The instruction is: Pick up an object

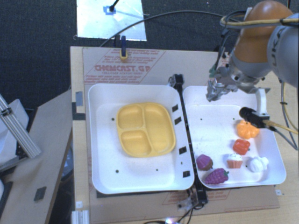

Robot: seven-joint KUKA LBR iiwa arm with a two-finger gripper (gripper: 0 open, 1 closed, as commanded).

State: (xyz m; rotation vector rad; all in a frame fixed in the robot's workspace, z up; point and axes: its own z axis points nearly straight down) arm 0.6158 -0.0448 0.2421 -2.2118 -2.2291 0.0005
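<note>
The arm reaches in from the right, its grey body and orange band high over the far right corner of the table (154, 62), and the jaws (214, 94) hang above the far rim of the right bin (212, 143). Whether they are released or clenched cannot be told from here; nothing shows between them. All the small toys lie well apart from the jaws, nearer the camera and toward the right. An orange pumpkin-shaped toy (247, 129) sits closest, with a black part of the rig just beside it on its far side. Nearer the camera from it lies a red pepper-like toy (241, 146), then a small cupcake (234, 161) and a white toy (257, 164) side by side. Along the bin's near edge rest a purple round toy (204, 162) and a magenta, bumpy berry toy (216, 176), just beside each other. To the left of the jaws, past the divider, the left bin (105, 139) holds a yellow divided tray (145, 129) lying flat in its middle.
</note>
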